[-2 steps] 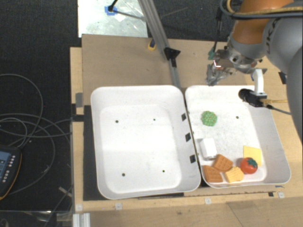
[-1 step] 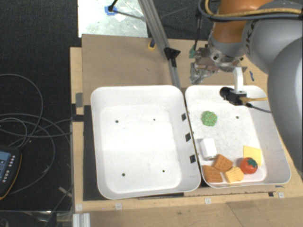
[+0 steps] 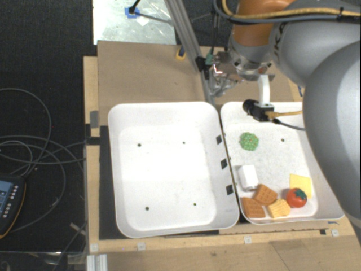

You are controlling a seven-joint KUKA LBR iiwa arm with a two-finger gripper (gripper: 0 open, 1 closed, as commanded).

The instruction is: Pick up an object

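In the camera view, the gripper (image 3: 219,84) hangs above the far edge of the bins, its grip too hard to see, and it does best dropping straight onto the green ball (image 3: 249,141) alone in the right bin (image 3: 324,208).

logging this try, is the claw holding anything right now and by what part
Nothing is seen in the claw; it sits above the far edge of the bins. The green ball, white block and tomato all lie in the right bin.
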